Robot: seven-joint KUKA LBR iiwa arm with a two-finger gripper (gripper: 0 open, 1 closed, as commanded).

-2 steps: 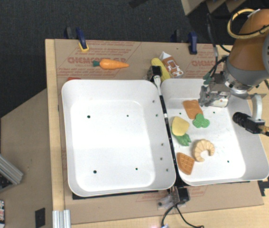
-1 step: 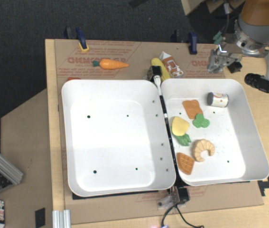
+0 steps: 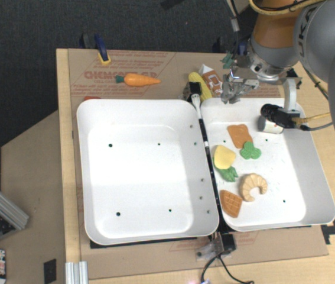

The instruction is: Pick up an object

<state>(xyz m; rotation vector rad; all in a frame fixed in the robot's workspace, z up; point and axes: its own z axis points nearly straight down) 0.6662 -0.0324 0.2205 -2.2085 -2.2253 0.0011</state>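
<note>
The claw (image 3: 233,93) hangs over the right bin's (image 3: 309,176) far rim, its opening unclear, while the croissant (image 3: 254,186), likely light and rigid, suits a pinch across its middle.

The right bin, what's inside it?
Inside the right bin lie toy foods: a croissant, a waffle, a yellow piece on green leaves, a green floret and an orange slab. The arm covers its far corner.

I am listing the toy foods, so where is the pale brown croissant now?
The pale brown croissant lies in the right white bin, toward its near end, beside the square brown waffle and below the small green piece.
</note>
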